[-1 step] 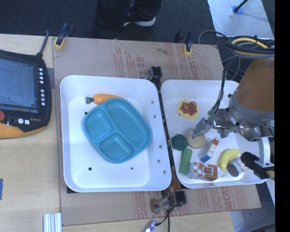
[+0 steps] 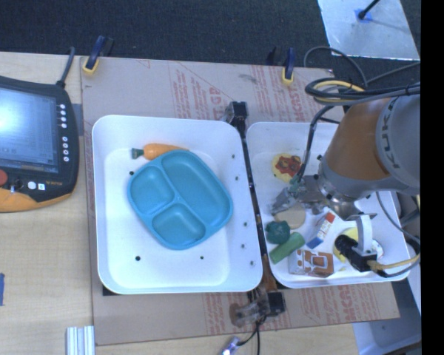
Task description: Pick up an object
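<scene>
Camera view shows the gripper point(image 2: 287, 200) low in the right bin point(image 2: 260, 140) among small items, its grasp state impossible to tell.

- Two white bins: a left bin point(image 2: 111, 272) and a right bin point(image 2: 263, 135).
- One blue divided plate point(image 2: 179, 198).
- One orange carrot point(image 2: 159, 151).
- One control tablet point(image 2: 26, 146), at the frame's left.
- Three clamps along the board's top edge point(image 2: 95, 54) point(image 2: 288, 63) point(image 2: 237, 112).
</scene>
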Robot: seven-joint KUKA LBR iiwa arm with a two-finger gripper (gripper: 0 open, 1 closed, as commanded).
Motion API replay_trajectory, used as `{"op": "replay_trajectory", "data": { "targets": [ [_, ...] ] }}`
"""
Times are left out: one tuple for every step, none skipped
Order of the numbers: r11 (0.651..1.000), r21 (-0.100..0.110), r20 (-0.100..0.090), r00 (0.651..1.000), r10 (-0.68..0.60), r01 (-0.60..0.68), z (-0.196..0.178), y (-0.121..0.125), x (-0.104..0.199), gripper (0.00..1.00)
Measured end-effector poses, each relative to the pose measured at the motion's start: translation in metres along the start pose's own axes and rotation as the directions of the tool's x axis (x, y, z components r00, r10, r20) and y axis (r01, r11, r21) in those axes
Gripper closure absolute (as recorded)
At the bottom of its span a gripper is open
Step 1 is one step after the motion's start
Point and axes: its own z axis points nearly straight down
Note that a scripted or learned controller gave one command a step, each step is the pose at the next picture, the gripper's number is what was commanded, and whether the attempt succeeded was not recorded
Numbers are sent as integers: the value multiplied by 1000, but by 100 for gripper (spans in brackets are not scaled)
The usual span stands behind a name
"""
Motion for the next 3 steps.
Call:
{"op": "replay_trajectory", "data": {
  "targets": [
    [1000,-1,-1,1000,2,-2,-1,53,-10,0],
    [1000,-1,-2,1000,2,-2,-1,110,2,0],
    [1000,-2,-2,1000,3,-3,-1,116,-8,0]
  ]
}}
